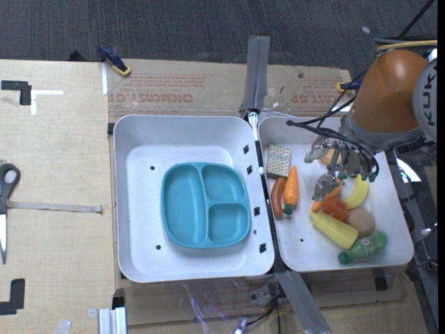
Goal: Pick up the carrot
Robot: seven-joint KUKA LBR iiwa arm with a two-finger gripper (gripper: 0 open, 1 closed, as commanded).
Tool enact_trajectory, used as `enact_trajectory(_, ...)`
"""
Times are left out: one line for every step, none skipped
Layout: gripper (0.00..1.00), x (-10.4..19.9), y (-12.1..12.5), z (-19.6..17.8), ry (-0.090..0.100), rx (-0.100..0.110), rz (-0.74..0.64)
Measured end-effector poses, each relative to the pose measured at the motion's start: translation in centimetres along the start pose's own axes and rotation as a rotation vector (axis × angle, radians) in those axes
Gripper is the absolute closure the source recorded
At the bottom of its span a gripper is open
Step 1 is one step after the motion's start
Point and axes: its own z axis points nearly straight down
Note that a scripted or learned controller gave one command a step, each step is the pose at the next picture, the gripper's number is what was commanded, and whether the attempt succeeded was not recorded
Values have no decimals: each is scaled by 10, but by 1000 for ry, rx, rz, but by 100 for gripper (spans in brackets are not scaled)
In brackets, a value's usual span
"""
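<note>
The carrot (290, 186) is orange and lies lengthwise in the left part of the right bin (306, 252), next to a red sausage (278, 197). My gripper (332, 180) hangs over the middle of the right bin, to the right of the carrot and apart from it. It is low over an orange and red piece (331, 206). Nothing of the carrot is in the gripper.
Also in the right bin are a checkered cracker (278, 161), a banana (358, 193), a yellow piece (334, 229), a brown potato (361, 221) and a green bottle (362, 248). The left bin (132, 186) holds a blue divided plate (206, 204). Scissors (5, 193) lie on the bench at far left.
</note>
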Motion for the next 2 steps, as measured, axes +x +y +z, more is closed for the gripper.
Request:
enact_trajectory(0,47,14,39,20,-4,-83)
enact_trajectory(0,53,12,39,18,-3,118)
